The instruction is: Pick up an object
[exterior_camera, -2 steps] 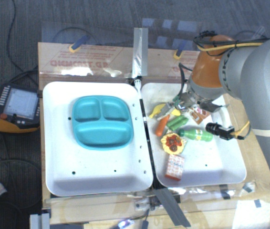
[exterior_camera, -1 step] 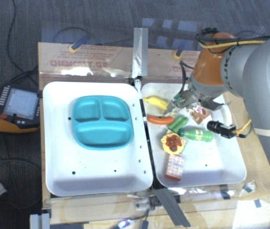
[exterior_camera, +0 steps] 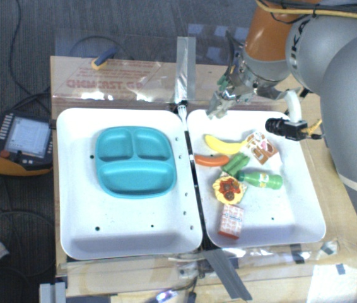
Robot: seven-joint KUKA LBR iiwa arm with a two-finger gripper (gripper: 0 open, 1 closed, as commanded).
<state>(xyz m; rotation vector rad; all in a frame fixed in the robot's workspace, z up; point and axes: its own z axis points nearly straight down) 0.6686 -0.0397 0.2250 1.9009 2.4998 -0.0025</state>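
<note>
Hanging over right bin's (exterior_camera: 304, 188) far rim, arm (exterior_camera: 330, 49) bent down, jaws above banana (exterior_camera: 221, 145)

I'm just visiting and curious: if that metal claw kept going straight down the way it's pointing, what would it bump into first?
Probably the back rim of the right bin, near its left corner. The gripper hangs about there, short of the banana, though depth is hard to judge from this slant.

My hand (exterior_camera: 218, 109) hangs over the far edge of the right bin (exterior_camera: 304, 188), which holds a banana (exterior_camera: 221, 145), sausage (exterior_camera: 210, 160), green bottle (exterior_camera: 262, 180), pizza slice (exterior_camera: 228, 189) and small box (exterior_camera: 231, 221), while the left bin (exterior_camera: 77, 188) carries a blue divided plate (exterior_camera: 135, 161).
</note>
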